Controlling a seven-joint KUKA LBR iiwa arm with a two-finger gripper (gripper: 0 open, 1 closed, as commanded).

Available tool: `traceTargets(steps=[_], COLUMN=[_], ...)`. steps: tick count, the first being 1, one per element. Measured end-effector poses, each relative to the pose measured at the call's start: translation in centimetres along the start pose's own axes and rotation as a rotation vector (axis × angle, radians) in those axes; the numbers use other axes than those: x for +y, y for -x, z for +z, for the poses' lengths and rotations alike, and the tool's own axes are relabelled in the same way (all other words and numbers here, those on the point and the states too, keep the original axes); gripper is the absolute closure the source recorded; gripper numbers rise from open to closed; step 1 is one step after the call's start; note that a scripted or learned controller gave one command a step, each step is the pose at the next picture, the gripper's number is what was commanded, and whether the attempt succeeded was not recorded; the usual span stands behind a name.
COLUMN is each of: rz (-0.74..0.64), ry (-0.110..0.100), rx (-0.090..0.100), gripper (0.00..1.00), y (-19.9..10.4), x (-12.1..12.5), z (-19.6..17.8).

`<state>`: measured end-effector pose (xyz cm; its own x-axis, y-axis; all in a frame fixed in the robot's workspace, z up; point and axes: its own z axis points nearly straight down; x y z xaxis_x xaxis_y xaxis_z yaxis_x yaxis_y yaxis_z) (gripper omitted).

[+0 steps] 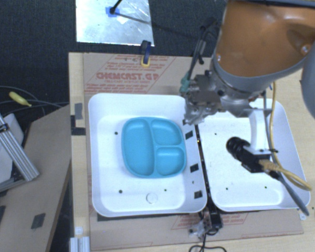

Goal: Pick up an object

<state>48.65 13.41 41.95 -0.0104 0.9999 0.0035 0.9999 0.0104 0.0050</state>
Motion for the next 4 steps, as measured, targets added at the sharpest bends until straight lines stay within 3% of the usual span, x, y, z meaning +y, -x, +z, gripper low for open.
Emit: traceTargets(steps=[2,3,4], rz=[0.005,0.016,-0.003], ry=[-0.001,-0.003,-0.004], rx=[-0.002,-0.006,0.0], gripper=[1.0,1.0,1.0], y=[0.5,6.7,-3.1], x=[0.0,4.7,3.0], z=[-2.5,-0.2,0.8])
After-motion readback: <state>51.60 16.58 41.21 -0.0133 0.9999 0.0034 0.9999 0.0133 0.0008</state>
